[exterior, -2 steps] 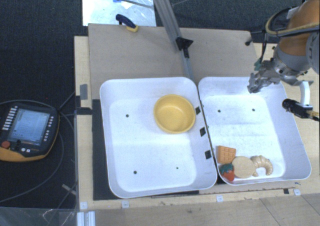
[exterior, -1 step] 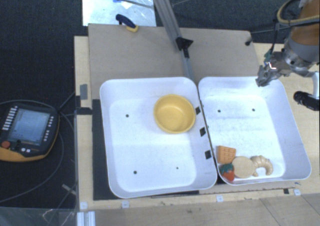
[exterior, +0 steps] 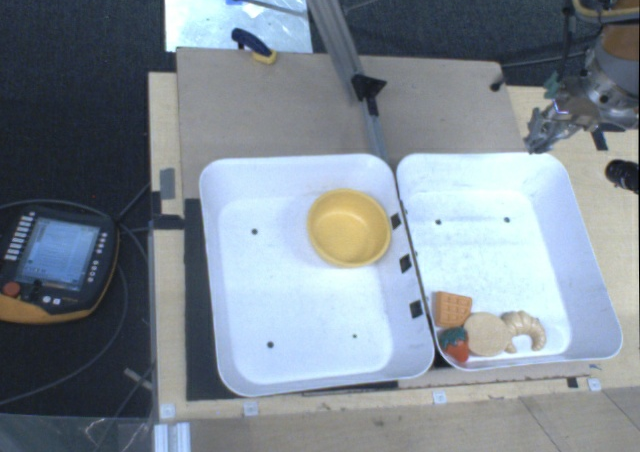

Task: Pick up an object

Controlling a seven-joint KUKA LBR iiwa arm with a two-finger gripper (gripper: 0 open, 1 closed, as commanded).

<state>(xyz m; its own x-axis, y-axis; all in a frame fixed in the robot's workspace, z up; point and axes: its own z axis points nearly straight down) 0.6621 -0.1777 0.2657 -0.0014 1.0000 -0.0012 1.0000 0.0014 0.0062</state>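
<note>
Far left, off the desk [exterior: 440, 100]: pendant [exterior: 52, 262] on the dark floor, screen lit. Left bin [exterior: 240, 340]: one yellow bowl [exterior: 348, 227], upright, near the back right corner. Right bin [exterior: 500, 190]: four items clustered at the front left corner — orange waffle [exterior: 452, 307], red piece [exterior: 456, 345], round tan biscuit [exterior: 486, 333], croissant [exterior: 527, 329], touching or just beside one another. Gripper [exterior: 541, 133] hangs over the right bin's back right rim; fingers too small and blurred, state cannot be told.
</note>
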